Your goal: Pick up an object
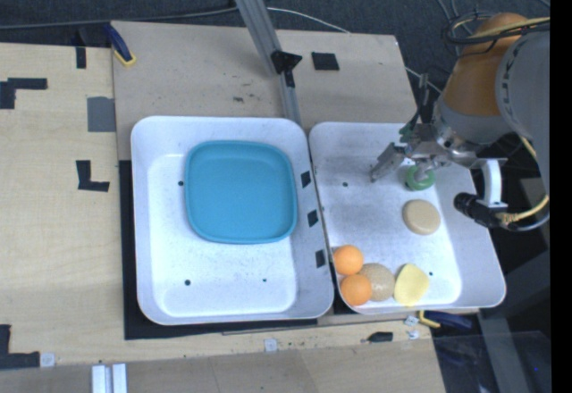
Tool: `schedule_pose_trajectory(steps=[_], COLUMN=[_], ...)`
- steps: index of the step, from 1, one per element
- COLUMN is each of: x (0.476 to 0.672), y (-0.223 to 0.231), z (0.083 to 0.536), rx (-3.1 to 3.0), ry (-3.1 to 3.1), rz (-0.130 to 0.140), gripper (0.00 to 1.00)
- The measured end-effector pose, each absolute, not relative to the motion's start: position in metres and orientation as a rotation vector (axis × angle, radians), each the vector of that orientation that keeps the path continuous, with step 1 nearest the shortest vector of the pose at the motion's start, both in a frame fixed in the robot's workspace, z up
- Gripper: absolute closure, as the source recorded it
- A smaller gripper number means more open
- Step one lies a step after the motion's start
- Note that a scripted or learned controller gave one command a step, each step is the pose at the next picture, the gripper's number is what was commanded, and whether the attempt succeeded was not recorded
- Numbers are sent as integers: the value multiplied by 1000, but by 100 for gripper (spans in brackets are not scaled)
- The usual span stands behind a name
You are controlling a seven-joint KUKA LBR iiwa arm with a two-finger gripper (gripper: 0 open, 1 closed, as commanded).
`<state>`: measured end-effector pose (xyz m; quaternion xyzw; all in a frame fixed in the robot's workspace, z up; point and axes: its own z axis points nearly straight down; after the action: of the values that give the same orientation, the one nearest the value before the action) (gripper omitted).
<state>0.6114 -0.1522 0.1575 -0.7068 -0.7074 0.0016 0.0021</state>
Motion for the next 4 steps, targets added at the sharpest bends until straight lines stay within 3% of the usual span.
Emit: schedule_pose_trajectory(steps=[1, 2, 3, 4], x=[616, 616, 616, 617], y=[-146, -146, -146, -144], z=[97, 89, 100, 163], rx=[-2217, -2221, -2222, -2223], ry=[-2219, -2223, -2224, -2225], rz=[6, 1, -1, -4], gripper=[0, 0, 100, 100])
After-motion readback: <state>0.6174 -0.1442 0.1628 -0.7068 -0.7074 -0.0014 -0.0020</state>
